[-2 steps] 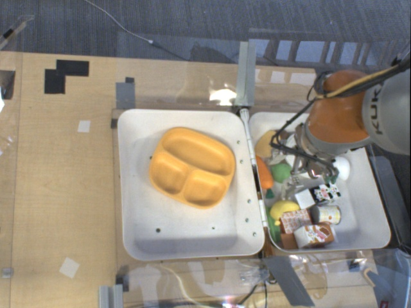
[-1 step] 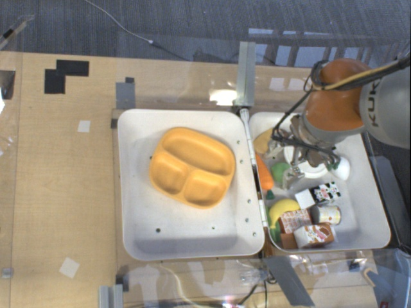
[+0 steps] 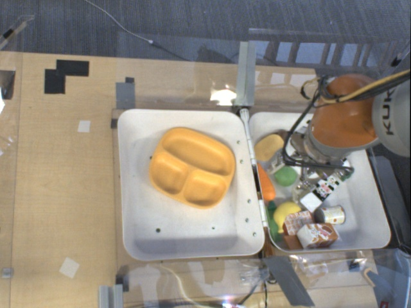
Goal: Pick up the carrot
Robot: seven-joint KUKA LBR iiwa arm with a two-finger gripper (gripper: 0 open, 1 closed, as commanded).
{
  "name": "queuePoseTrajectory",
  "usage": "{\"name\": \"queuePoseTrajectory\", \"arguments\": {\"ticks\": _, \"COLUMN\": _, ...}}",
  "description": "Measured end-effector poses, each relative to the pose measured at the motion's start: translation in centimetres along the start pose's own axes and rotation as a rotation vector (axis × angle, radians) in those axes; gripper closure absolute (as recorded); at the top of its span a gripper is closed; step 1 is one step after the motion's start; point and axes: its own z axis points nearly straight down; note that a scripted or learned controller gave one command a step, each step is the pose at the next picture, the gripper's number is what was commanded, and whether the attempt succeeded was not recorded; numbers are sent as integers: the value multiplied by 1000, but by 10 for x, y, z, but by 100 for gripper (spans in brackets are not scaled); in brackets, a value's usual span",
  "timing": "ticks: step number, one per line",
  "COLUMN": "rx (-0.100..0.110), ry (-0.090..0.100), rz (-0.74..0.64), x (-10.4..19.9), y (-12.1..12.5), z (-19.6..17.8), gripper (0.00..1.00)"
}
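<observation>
The carrot (image 3: 266,183) lies in the right bin (image 3: 376,226), right of frame centre, tight against that bin's left wall, with a green ball (image 3: 286,176) just beside it on the right. The arm (image 3: 343,117) hangs over this bin from the upper right, and the gripper (image 3: 307,172) sits low among the clutter; whether it is open or closed, I cannot tell. The left bin (image 3: 138,236) holds a yellow divided tray (image 3: 191,166).

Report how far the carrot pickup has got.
Done: nothing visible yet; the carrot lies in the right bin, against its left wall. In hand: the arm hangs over that bin, above the food items beside the carrot. Left: gripping the carrot and lifting it out.
</observation>
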Motion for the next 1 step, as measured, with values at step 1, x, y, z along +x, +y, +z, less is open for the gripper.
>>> {"name": "queuePoseTrajectory", "arguments": {"ticks": 1, "rx": -2, "ry": -3, "rz": 354, "x": 26, "y": 23, "z": -1, "gripper": 0}}
